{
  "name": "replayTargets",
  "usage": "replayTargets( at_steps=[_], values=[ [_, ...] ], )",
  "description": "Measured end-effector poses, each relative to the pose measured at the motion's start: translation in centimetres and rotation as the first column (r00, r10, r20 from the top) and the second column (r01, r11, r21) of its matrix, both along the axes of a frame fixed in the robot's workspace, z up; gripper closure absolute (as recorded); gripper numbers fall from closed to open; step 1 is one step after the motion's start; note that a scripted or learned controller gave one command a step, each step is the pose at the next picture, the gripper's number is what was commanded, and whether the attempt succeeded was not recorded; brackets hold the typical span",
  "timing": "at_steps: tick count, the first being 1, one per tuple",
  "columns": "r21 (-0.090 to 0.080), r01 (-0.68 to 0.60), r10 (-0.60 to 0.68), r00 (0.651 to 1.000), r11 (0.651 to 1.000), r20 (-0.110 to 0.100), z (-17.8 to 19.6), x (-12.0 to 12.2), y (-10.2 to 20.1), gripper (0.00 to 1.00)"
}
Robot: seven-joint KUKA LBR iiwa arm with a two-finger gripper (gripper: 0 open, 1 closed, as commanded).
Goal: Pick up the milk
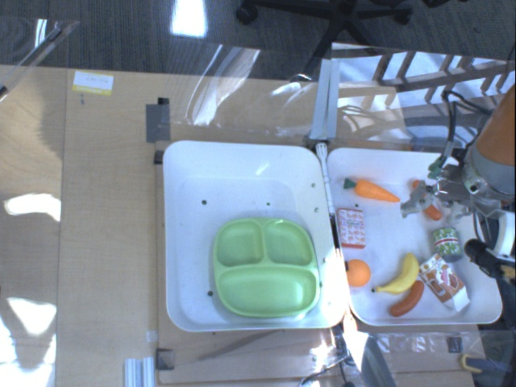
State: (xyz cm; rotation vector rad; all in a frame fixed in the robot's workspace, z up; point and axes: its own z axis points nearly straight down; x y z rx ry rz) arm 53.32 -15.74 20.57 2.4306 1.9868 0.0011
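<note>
White milk carton [444,281] in right bin [379,317], gripper [427,200] above it, apart, grip state unclear

The milk [444,280] is a small white carton with red and green pictures. It lies tipped on its side, below the gripper [429,202] and near it.

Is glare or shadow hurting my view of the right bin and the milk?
Camera view: bright sun patches and reflections streak the bench and the clear sheet behind the bins; the right bin is evenly lit, the milk carton reads clearly, and the gripper looks slightly soft.
</note>
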Motion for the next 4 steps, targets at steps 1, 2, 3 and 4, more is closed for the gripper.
replayTargets(
  at_steps=[1,2,3,4],
  values=[
    [-0.002,-0.554,0.554,0.833,0.833,0.002,-7.5,-4.5,-1.8,0.00],
    [-0.007,-0.667,0.667,0.745,0.745,0.005,-11.9,6.7,-1.7,0.00],
    [-0.004,-0.289,0.289,0.957,0.957,0.010,-11.6,-4.2,5.2,0.00],
    [-0.007,-0.454,0.454,0.891,0.891,0.008,-11.8,4.6,2.5,0.00]
  ],
)
